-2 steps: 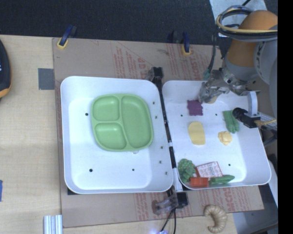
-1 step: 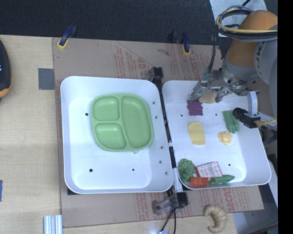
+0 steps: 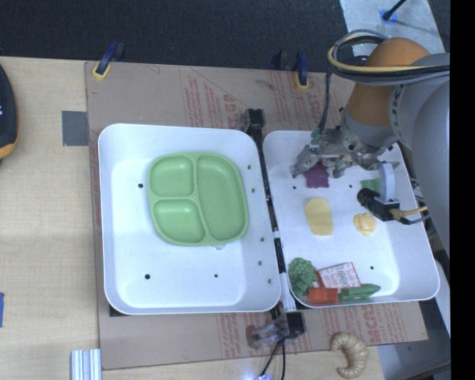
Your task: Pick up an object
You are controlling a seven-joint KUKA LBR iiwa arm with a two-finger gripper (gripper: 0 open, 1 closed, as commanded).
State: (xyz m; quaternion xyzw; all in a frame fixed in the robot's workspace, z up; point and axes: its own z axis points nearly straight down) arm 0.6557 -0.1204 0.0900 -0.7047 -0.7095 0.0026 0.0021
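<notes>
My gripper (image 3: 320,165) is low over the far part of the right bin (image 3: 412,271), its fingers spread apart. A small purple object (image 3: 317,178) lies on the bin floor right at the fingertips, partly hidden by them; nothing is clamped between them. Nearer the camera lie a pale yellow block (image 3: 319,216) and a smaller yellow piece (image 3: 365,223). At the bin's near edge sit a green broccoli piece (image 3: 302,273), a red and white packet (image 3: 340,275), a red item (image 3: 323,295) and a green pepper-like item (image 3: 359,292).
The left bin (image 3: 127,283) holds a green divided plate (image 3: 198,199). A small green piece (image 3: 370,185) lies by the right bin's far right side. A tan croissant-shaped thing (image 3: 351,353) rests on the bench in front of the bins. The arm fills the upper right.
</notes>
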